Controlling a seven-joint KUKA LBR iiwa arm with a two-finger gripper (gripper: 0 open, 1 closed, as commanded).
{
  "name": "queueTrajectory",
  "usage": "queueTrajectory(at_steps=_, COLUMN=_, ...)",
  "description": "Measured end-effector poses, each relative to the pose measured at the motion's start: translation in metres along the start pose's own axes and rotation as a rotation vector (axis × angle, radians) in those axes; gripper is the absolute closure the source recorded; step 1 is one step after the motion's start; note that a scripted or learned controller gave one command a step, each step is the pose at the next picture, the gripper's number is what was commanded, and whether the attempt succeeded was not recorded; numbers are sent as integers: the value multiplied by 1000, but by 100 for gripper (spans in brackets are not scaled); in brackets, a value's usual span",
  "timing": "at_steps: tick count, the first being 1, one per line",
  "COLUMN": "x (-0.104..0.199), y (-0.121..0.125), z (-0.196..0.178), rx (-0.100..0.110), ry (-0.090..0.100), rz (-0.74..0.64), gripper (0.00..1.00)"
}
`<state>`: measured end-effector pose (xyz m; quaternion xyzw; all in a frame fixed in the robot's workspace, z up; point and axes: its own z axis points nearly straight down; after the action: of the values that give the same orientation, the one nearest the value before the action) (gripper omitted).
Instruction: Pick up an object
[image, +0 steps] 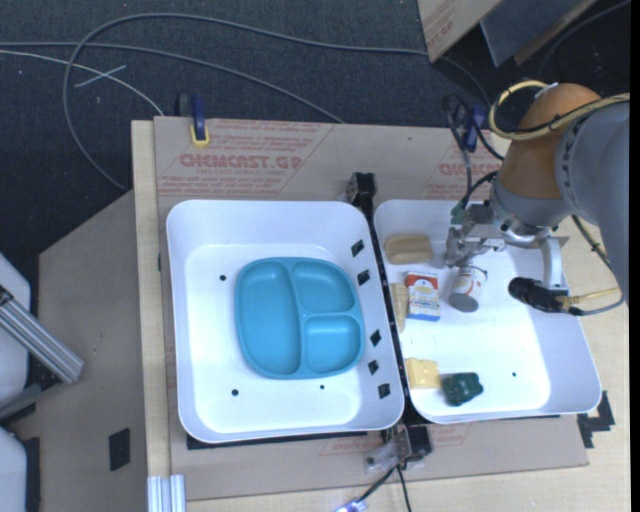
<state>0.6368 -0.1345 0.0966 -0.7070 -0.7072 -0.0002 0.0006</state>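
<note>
The gripper (463, 262) is reaching down into the right bin (530, 370), and I cannot tell how it is set, since the metal at its tip is blurring into the things beneath it. Just below it a small grey cylinder (462, 297) is standing on the bin floor, close against the gripper's tip; whether it is being held I cannot tell. Beside the cylinder, toward the left, a small box (424, 296) with a red, white and blue face is lying flat. Above the box a tan, rounded block (407, 248) is resting near the bin's far wall. A pale yellow sponge-like piece (421, 373) is sitting near the bin's front edge, with a dark green lumpy object (461, 388) just beside it.

The left bin (200, 330) is holding a light blue plastic plate (298, 316), glossy, with rounded corners and three compartments, lying flat in the middle of the bin.

Both bins are shallow, smooth white plastic with rounded corners, sitting side by side and touching along a dark strip on the brown, board-topped counter (270, 150).
</note>
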Motion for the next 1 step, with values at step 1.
queueTrajectory(at_steps=1, x=-3, y=5, z=-45, rx=-6, ry=-2, rz=0, gripper=100)
